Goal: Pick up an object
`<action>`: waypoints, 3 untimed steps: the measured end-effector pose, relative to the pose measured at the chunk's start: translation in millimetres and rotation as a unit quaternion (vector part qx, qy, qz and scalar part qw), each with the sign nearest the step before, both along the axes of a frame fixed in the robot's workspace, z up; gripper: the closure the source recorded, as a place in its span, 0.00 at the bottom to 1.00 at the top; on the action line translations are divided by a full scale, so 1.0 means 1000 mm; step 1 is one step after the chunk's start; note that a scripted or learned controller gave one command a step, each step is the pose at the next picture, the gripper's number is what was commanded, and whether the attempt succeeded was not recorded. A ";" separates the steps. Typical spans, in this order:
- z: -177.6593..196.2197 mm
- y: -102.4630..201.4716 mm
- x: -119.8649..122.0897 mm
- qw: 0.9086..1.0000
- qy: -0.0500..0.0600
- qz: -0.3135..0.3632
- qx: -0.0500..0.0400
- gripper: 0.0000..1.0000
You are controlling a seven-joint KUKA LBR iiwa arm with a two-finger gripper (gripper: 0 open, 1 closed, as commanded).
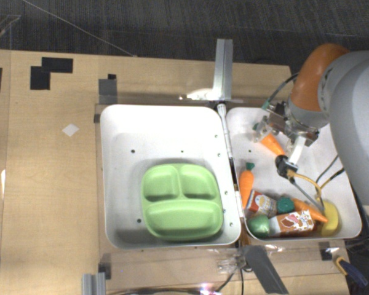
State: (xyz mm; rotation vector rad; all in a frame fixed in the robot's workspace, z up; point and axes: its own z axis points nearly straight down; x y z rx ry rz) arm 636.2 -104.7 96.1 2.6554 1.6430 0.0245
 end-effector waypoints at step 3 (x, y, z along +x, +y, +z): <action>0.095 -0.035 0.020 0.996 0.009 0.091 0.002 0.00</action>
